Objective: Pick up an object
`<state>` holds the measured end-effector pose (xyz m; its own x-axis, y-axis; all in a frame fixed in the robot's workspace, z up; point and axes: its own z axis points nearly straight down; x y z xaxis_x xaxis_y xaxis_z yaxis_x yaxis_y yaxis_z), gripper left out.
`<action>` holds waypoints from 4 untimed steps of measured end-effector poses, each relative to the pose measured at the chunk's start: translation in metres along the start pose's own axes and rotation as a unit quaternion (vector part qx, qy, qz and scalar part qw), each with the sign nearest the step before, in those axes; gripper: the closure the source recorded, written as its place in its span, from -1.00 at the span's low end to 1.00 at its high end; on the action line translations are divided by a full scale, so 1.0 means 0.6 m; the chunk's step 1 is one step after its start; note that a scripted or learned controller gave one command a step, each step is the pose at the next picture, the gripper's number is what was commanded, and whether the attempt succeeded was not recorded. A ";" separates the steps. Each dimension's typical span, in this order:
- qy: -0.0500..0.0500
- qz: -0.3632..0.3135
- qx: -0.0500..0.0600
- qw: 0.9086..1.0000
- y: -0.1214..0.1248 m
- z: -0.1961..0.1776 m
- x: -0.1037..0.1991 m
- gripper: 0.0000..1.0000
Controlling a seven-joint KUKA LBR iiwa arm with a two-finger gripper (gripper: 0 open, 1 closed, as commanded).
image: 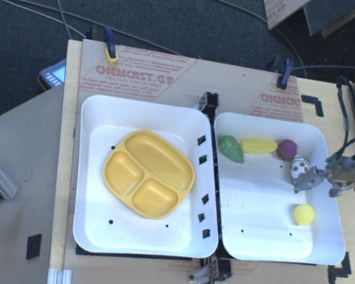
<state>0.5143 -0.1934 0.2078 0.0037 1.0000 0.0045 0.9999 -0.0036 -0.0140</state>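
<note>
while the arm reaches in from the right, counts stand so:
bins: two; left bin (91, 159), right bin (263, 234)
left bin: one yellow tray (149, 173)
right bin: five things; green lump (231, 148), yellow corn (258, 146), purple ball (287, 148), speckled ball (299, 166), yellow ball (303, 214)
jaws (307, 179): beside speckled ball; spread or pressed, cannot tell

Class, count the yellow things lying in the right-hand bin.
2: a long yellow piece at the far wall between green and purple items, and a yellow ball nearer the right wall.

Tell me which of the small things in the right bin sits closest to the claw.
The white speckled ball, right beside the claw at the bin's right wall. The purple ball, yellow ball, yellow piece and green piece lie farther off.
</note>
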 end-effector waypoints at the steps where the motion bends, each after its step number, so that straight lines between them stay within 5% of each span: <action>1: -0.002 -0.002 -0.007 1.000 0.005 -0.011 0.001 -1.00; 3: 0.000 -0.002 -0.003 1.000 0.002 0.190 0.000 -1.00; 4: -0.001 -0.002 -0.005 1.000 0.002 0.206 0.001 -1.00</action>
<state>0.5138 -0.1919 0.0843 -0.0005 1.0000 0.0028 1.0000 0.0005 -0.0039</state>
